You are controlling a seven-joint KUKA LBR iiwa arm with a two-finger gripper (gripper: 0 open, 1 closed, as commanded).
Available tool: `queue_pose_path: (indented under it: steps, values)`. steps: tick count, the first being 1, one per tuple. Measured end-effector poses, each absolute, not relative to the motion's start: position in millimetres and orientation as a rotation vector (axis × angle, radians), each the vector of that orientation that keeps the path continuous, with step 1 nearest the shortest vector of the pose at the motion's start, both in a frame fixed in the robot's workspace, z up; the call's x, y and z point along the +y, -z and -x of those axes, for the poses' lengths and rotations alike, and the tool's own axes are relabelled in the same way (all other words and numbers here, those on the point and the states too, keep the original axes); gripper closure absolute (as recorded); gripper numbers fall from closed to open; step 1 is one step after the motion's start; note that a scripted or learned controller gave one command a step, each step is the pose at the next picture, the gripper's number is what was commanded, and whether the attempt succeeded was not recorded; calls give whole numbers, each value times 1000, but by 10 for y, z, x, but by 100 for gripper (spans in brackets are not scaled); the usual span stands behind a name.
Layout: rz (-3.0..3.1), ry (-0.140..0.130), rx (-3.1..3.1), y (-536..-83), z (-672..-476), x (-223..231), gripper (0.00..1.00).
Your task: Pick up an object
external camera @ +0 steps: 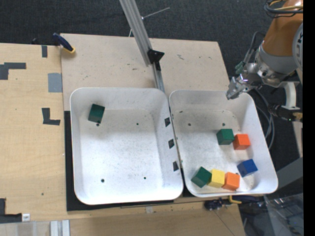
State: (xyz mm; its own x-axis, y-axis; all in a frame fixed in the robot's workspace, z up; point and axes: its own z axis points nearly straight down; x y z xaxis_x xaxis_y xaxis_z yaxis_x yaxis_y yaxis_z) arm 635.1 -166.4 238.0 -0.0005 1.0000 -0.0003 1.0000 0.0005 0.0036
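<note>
Jaws unreadable as gripper (pixel 235 91) hovers over right bin's (pixel 260 127) upper rim.
No pickup yet: six blocks lie below, untouched.

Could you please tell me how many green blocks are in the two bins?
3: one green block in the left bin's far-left corner, one mid-right bin touching an orange block, one at its near edge beside a yellow block.
</note>
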Motion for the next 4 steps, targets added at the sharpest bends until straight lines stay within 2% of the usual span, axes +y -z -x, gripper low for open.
queue_pose_path:
  steps: [1, 4]
  values:
    - [-2215, -1, 2229, -2441, -6281, -1066, 100]
    - [-2215, 1, 2233, -2209, -5924, 712, 100]
